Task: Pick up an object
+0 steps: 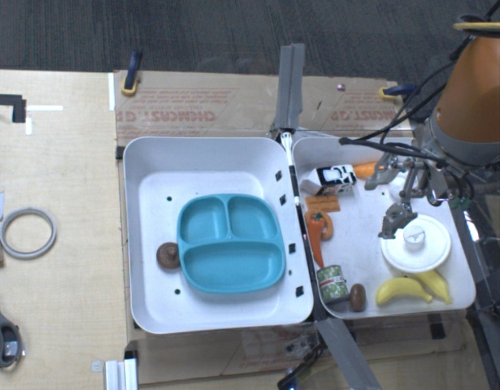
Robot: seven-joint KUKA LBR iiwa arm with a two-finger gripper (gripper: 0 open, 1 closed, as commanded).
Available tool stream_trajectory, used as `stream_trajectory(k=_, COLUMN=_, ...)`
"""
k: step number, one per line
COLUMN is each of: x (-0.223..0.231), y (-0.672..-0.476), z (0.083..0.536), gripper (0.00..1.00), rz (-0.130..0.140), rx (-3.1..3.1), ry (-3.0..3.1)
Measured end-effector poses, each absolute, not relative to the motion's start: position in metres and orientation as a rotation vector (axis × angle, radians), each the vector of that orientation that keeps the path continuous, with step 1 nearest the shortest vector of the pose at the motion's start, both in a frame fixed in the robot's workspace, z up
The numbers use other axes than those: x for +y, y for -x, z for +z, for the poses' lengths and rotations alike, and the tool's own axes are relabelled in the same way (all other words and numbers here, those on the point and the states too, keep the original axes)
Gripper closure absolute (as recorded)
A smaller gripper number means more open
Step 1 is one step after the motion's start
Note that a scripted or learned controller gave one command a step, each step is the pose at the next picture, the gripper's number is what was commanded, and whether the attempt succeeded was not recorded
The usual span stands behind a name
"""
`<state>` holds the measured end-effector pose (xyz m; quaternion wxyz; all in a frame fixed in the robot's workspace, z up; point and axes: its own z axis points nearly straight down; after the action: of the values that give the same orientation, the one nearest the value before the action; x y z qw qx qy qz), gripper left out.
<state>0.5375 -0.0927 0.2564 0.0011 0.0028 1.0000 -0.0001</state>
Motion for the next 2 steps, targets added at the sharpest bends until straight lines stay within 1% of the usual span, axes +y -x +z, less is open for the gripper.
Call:
stream_trajectory(k=1, x=-0.107, y=-0.585, z=0.127, gripper=0.0, rz=0.0, rx=3.139, ry=-0.102)
stream_trajectory(k=2, x=-0.201, y=-0.565, z=0.093, gripper=0.0, rz=0.0, rx=3.134, ry=-0.181)
